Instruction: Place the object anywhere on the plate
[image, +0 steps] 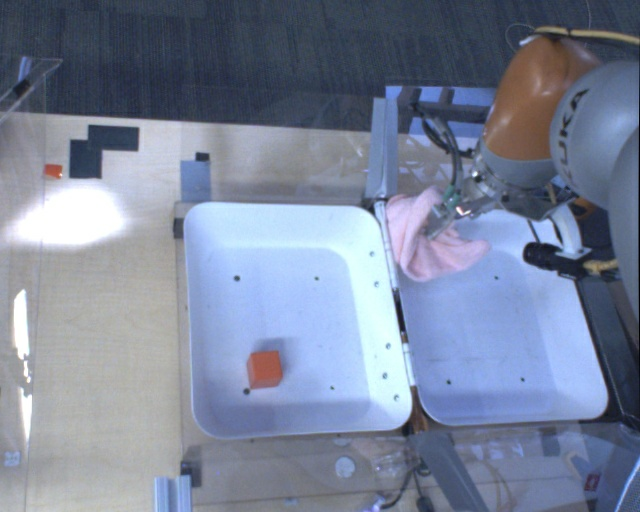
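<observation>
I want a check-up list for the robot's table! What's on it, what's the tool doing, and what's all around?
Surface: wooden bench bearing a left bin and a right bin, side by side.
Job's things: orange block in the left bin; no plate seen.
Clutter: pink cloth draped at the right bin's upper left corner.
Tool: tool on the pink cloth; grip cannot be told.
Cables: thin wires by the wrist.
Surroundings: dark carpet; black shapes on the bench.

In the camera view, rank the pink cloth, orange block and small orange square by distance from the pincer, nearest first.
From the pincer:
1. pink cloth, right bin's upper left corner, right at the pincer.
2. orange block, left bin, lower part.
3. small orange square, bench top, far left.
</observation>
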